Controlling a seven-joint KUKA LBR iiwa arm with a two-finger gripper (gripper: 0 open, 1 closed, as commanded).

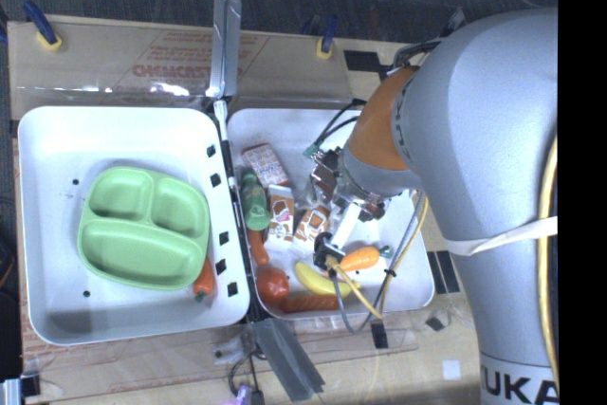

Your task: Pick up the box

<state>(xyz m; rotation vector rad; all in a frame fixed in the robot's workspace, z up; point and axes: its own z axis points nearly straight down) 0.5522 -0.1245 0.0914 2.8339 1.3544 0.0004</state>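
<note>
Cardboard backs the counter [114,62] behind two white bins. The left bin [38,204] carries only a green tray [142,228], so all the picking happens in the right bin [285,123]. There the box [266,164] lies flat near the far left corner, beside a green bottle [254,204], with two smaller cartons [294,221] just below it. A tomato [272,285] and a banana [318,278] crowd the near side. The arm leans over the bin's middle, and the gripper [325,177] hangs low just right of the box, probably lining up a grasp. The wrist hides it, so I cannot tell whether it is open or closed. Nothing visibly held.
</note>
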